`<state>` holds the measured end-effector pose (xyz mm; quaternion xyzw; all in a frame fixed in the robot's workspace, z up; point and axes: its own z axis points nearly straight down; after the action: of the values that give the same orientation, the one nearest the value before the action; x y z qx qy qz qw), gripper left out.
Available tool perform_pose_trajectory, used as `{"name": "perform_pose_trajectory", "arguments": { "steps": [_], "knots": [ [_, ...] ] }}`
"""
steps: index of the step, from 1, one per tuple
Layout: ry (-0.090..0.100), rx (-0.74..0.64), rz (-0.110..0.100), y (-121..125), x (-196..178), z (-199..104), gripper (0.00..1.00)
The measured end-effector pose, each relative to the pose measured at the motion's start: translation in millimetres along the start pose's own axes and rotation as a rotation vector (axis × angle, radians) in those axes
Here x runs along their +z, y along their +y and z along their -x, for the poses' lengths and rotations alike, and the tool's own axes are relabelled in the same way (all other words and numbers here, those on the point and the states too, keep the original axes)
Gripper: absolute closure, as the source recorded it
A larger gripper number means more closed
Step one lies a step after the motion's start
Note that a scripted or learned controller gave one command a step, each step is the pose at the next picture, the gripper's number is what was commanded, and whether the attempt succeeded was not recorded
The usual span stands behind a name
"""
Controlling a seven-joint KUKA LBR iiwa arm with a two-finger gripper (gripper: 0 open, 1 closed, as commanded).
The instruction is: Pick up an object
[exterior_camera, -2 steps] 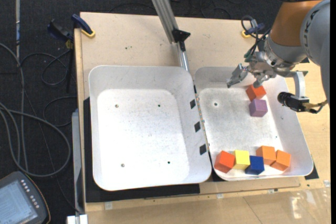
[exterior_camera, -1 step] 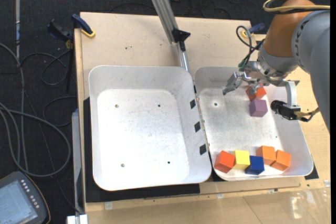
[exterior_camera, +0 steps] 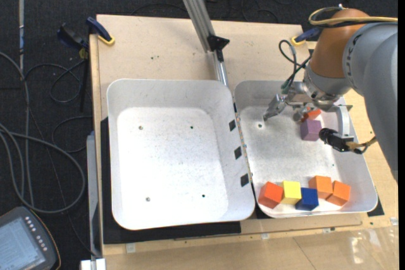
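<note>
My gripper (exterior_camera: 281,109) hangs low over the upper part of the right bin (exterior_camera: 278,155), with the grey arm and its orange band reaching in from the right. A purple block (exterior_camera: 310,130) lies just right of the gripper, under the wrist, with a small red-orange piece (exterior_camera: 312,115) at its top edge. I cannot tell whether the gripper touches either one. Along the bin's near wall sit an orange block (exterior_camera: 272,194), a yellow block (exterior_camera: 292,190), a blue block (exterior_camera: 309,199) and two more orange blocks (exterior_camera: 323,185) (exterior_camera: 342,192).
The left bin (exterior_camera: 126,136) lies beside the right one, with black clips (exterior_camera: 239,152) along the shared rim. A slanted metal pole (exterior_camera: 196,6) crosses the bench's far side. A blue-and-yellow clamp (exterior_camera: 100,31) sits at the far left corner.
</note>
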<state>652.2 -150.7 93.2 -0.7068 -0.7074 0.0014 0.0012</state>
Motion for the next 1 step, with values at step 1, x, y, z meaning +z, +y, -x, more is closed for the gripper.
{"name": "perform_pose_trajectory", "arguments": {
  "steps": [1],
  "knots": [
    [-0.001, 0.0, 0.006, 1.6, -13.1, 0.0, 1.0]
  ]
}}
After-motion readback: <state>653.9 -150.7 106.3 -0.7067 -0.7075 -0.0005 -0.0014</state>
